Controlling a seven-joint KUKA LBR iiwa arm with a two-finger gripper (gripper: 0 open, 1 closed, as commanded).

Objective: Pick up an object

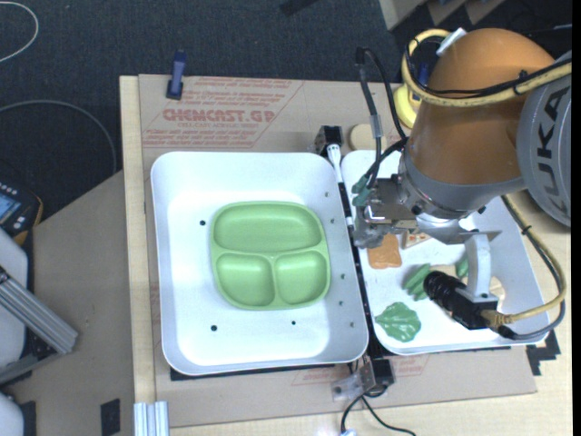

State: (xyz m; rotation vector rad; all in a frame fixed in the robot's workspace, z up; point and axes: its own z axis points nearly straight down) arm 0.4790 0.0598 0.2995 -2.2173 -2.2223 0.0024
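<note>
Tightly against the right bin's (508, 339) left wall, the pincer (370, 230).

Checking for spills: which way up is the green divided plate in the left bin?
Right way up. The green plate shows its three hollow sections facing the camera, lying flat on the left bin's floor.
</note>
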